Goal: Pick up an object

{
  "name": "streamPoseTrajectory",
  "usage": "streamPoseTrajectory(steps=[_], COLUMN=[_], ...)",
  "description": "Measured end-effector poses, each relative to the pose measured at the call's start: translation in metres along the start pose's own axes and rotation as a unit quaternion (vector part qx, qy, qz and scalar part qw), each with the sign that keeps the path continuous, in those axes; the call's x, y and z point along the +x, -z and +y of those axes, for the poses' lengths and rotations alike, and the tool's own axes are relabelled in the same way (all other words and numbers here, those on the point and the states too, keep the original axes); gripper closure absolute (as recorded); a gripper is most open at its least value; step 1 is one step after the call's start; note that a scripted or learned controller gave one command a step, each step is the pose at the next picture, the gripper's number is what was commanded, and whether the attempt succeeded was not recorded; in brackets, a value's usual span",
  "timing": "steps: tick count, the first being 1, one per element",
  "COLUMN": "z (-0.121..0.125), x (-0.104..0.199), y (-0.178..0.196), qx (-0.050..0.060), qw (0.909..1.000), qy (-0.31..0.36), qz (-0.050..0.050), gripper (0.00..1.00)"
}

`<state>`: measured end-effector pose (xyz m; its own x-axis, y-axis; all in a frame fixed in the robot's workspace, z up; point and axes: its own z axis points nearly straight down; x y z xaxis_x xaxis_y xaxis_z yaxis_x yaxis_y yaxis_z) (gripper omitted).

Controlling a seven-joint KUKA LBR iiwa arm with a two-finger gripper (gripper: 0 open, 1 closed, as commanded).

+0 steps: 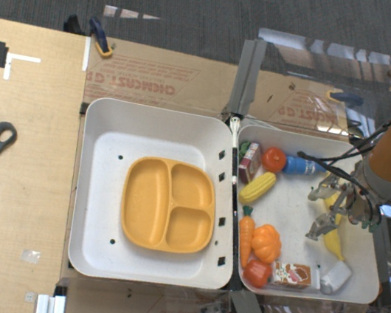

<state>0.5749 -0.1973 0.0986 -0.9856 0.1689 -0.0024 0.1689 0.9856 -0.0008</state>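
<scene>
**Claw hanging over the right bin's right side**

You are looking at the claw (326, 212) poised low in the right bin (300, 200), near its right edge. Its fingers are spread apart with nothing between them, so nothing is being gripped.

Just beside the claw, toward the bin's right edge, a banana (333, 242) is lying; it seems the likeliest target, since the fingers are pointing down next to it. A white block (337, 275) is sitting in the near right corner, with a small carton (291, 275) along the near edge.

Most of the toys are crowding the bin's left edge: corn (258, 187), a tomato (274, 159), a carrot (245, 237), a pumpkin (266, 242). A blue bottle (301, 166) is resting by the far edge.

In the left bin (91, 194), a yellow tray (169, 205) is sitting at the centre.
</scene>
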Motion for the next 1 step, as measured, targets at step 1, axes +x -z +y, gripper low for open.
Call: streamPoseTrajectory(steps=[1], z=[0.0011], x=[-0.0014], y=[0.0076], qx=[0.001], qw=[1.0], qy=[0.002], qz=[-0.001], gripper=[1.0])
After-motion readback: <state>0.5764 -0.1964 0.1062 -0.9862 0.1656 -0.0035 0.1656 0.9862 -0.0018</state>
